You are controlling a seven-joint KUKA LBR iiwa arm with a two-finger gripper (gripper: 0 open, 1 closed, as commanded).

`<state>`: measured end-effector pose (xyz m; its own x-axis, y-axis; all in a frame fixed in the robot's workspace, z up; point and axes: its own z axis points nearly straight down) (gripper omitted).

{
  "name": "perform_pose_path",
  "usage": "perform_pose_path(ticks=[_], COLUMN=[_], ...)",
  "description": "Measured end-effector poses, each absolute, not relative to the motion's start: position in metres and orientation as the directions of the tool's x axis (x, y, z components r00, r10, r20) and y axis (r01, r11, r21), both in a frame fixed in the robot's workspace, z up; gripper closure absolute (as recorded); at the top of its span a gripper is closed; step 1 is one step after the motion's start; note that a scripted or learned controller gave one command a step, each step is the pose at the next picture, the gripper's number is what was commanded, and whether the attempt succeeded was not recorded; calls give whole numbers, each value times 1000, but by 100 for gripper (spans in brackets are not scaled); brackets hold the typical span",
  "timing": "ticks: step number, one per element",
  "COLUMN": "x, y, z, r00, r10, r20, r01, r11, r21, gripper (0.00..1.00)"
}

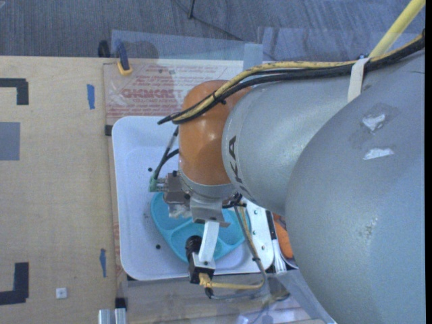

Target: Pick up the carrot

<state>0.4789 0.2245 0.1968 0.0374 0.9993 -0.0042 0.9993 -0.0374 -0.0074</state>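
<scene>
- Grey carpet [81, 9] runs along the far side, and below it lies a pale wooden bench [54, 181] marked with black tape corners [17, 90] and short strips of blue tape [90, 96].
- At the bench's far edge, a sheet with red print [158, 90] lies just beyond a white bin [128, 201], with a yellow clip [123, 65] at the sheet's far left corner.
- Most of the right side is covered by the grey arm [324, 181], whose orange band [202, 133] sits over the middle of the bin.
- A turquoise divided plate [165, 225] rests on the bin floor toward its near edge.
- The gripper [182, 204] hangs over the plate's far part. Its working end is hidden under the wrist, so I cannot tell how far open it is or whether it has hold of anything.
- A small part of the carrot [285, 240] shows as an orange sliver at the arm's edge, just right of the bin's near right corner. I cannot tell whether it lies inside this bin or in the one beside it.
- A few dark specks [158, 246] dot the bin floor left of the plate.
</scene>
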Motion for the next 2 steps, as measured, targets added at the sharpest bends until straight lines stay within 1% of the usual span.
perform_pose_path(ticks=[1, 2], x=[521, 517], y=[226, 227], z=[286, 220], r00=[324, 286], r10=[946, 958], r20=[-6, -6], r01=[946, 958], r11=[-324, -286], r21=[-2, -6], gripper=[100, 100])
